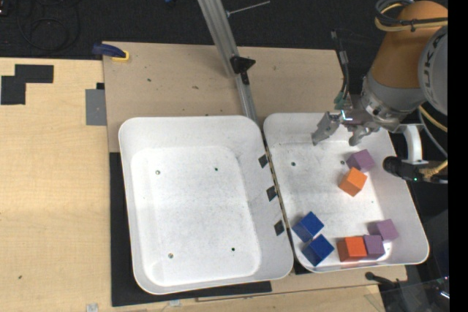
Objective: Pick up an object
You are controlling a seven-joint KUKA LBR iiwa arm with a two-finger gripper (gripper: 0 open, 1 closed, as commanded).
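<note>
We see the pincer (342,129) spread, empty, upper right; it may miss the purple cube (360,160) beside it.

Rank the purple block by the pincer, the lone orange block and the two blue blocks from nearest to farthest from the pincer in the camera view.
Pincer hangs over the right bin's far end.
1. Purple block, just below it.
2. Orange block, mid-bin.
3. Blue blocks, near left corner; the upper one slightly closer.
</note>
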